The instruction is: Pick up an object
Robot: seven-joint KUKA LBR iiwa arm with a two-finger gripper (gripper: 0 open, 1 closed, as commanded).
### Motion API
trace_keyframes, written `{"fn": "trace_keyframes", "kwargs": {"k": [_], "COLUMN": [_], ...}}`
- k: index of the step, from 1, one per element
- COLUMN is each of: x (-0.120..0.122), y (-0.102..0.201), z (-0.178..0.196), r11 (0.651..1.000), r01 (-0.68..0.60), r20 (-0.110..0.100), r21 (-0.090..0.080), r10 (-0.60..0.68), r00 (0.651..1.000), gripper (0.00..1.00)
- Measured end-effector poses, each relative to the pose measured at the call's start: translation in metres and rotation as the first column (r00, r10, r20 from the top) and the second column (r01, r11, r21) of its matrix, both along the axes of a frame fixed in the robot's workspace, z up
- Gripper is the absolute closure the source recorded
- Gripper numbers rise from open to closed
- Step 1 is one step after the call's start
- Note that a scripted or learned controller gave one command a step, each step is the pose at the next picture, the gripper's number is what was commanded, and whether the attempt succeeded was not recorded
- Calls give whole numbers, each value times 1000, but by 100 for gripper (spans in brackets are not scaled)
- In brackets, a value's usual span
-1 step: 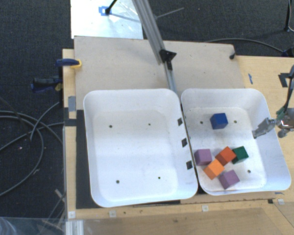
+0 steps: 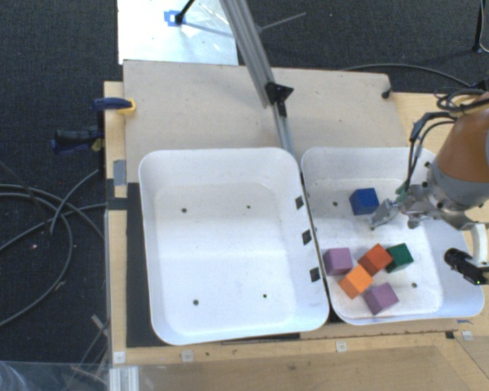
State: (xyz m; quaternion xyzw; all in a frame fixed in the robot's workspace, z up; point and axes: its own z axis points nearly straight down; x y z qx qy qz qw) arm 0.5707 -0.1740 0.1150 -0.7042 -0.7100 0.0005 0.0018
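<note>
The arm is reaching in from the right over the right bin (image 2: 473, 304), and its tool (image 2: 385, 215) is hanging low just beside the blue cube (image 2: 363, 201), at that cube's lower right. Nothing is showing between the tool's tips; whether they are apart or together I cannot tell, since they are small and blurred against the white floor of the bin.

All the candidates are sitting in the right bin. The blue cube is lying alone toward the upper middle. Below it a loose cluster is gathering: a purple cube (image 2: 337, 261) at the left, a red-orange cube (image 2: 376, 258) touching or nearly touching a green cube (image 2: 400, 256) to its right, an orange cube (image 2: 357, 281) just under the red-orange one, and a second purple cube (image 2: 381, 297) lowest of all. The left bin (image 2: 220, 165) is lying alongside on the counter (image 2: 253, 104).

My reading is that the approach step is under way and no grasp is made yet. The blue cube is looking like the likeliest target, being closest to the tool and standing clear of its neighbours. The next move is calling for a small shift up and to the left so the tool is straddling the cube, a descent to the bin floor, then a firm closing before any lift. The bin's sloping wall nearby is leaving room enough.
</note>
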Motion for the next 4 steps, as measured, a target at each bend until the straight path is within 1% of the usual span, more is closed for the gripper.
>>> {"fn": "trace_keyframes", "kwargs": {"k": [1,2,3,4], "x": [72,70,117,119], "y": [54,49,102,183], "z": [-25,-13,81,76], "r11": [1000,1000,1000,1000], "r01": [-4,-2,-3,-5], "r20": [9,8,16,6], "r21": [1,-4,-1,1], "r10": [4,2,3,5], "r00": [1000,1000,1000,1000], "gripper": [0,100,100,100]}}
